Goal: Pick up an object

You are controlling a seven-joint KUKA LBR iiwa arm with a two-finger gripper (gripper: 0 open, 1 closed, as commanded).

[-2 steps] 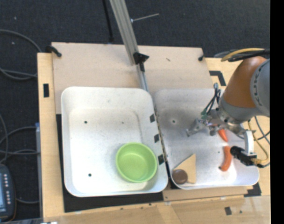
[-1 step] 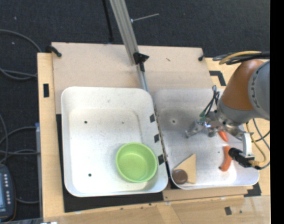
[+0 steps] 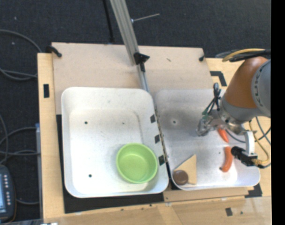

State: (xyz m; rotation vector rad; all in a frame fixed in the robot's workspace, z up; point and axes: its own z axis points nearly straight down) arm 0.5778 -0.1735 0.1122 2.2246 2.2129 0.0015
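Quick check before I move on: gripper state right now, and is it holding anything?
Gripper: over the right bin; whether it is open, shut or holding anything cannot be told.

Green bowl (image 3: 137, 162) upright in left bin — tan wedge (image 3: 190, 168), orange pieces (image 3: 226, 159) in right bin.

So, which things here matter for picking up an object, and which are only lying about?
For the job:
- two-finger gripper
- orange carrot-shaped toy
- tan wooden wedge
- small brown round piece
- light green plastic bowl

Just lying about:
- left white bin
- right white bin
- slanted metal rail
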